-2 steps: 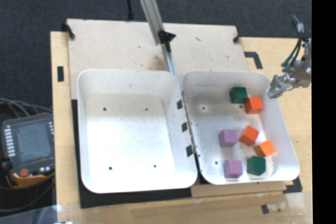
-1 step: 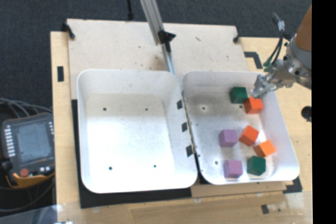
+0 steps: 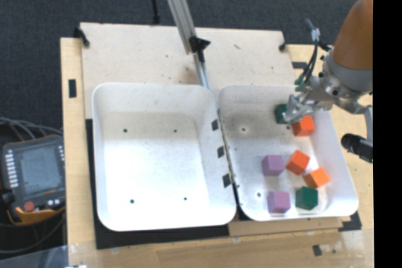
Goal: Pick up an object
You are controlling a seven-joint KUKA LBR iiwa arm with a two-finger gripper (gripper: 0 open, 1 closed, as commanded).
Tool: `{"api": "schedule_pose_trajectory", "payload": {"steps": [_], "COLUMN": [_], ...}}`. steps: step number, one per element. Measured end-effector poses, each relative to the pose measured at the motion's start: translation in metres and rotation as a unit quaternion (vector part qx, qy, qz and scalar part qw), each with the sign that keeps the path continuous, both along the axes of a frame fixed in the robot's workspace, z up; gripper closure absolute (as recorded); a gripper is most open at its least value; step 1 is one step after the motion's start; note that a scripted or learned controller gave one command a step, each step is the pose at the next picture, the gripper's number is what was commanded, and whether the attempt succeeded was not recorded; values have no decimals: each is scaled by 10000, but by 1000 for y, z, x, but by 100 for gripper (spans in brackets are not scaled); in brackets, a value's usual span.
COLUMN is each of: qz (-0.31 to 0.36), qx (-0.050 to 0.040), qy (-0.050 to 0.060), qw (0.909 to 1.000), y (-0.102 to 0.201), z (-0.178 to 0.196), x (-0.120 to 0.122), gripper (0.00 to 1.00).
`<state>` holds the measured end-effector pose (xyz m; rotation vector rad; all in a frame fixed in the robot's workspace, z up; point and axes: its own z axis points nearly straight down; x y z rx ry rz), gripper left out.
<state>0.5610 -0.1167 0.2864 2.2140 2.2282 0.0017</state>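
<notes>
Two bins side by side on the bench, blocks gathered in the right one.

The shallow white plastic left bin (image 3: pixel 157 154) sat touching the shallow white plastic right bin (image 3: pixel 251 116). In the right bin, a purple foam cube (image 3: pixel 272 164) lay left of an orange foam cube (image 3: pixel 298 162); another orange cube (image 3: pixel 317 177) lay just right of that. Nearer the front edge, a second purple cube (image 3: pixel 278 201) sat beside a dark green cube (image 3: pixel 306 198). Toward the back, a third orange cube (image 3: pixel 304 126) and a green block (image 3: pixel 281 113) lay under the grey two-finger gripper (image 3: pixel 295 111).

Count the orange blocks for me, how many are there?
3, all in the right bin: one by the gripper, one mid-bin, one just below-right. The arm could hide more.
</notes>
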Motion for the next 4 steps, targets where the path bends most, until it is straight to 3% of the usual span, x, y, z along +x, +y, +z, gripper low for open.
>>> {"api": "schedule_pose_trajectory", "payload": {"steps": [4], "qz": [2], "qx": [4], "qy": [20], "qw": [10000], "y": [182], "z": [-49], "x": [-19], "gripper": [100]}}
